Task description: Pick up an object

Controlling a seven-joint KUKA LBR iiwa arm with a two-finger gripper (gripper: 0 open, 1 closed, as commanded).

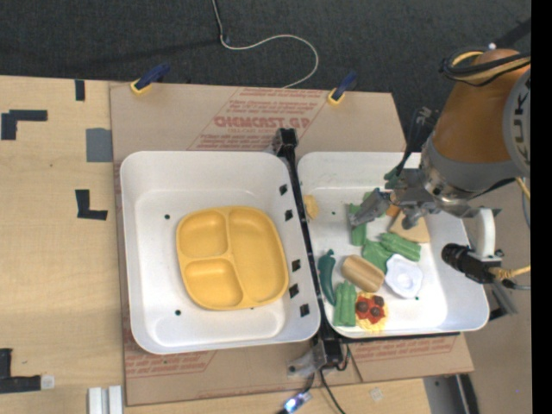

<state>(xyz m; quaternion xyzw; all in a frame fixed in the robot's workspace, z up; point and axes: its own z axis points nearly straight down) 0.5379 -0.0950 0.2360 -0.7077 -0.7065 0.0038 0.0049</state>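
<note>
The gripper [388,210] hung low in the right bin [332,172], above a green toy [390,247]; I could not tell if it was open or shut, so nothing looked picked up yet. A hot dog [362,272], a white cup [404,279] and green beans [345,304] crowded close beside it, while the yellow plate [231,257] sat alone in the left bin [142,179].

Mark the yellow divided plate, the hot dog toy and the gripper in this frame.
yellow divided plate [231,258], camera view, central ridge.
hot dog toy [362,272], camera view, middle of the bun.
gripper [390,207], camera view, over the right bin.
</note>
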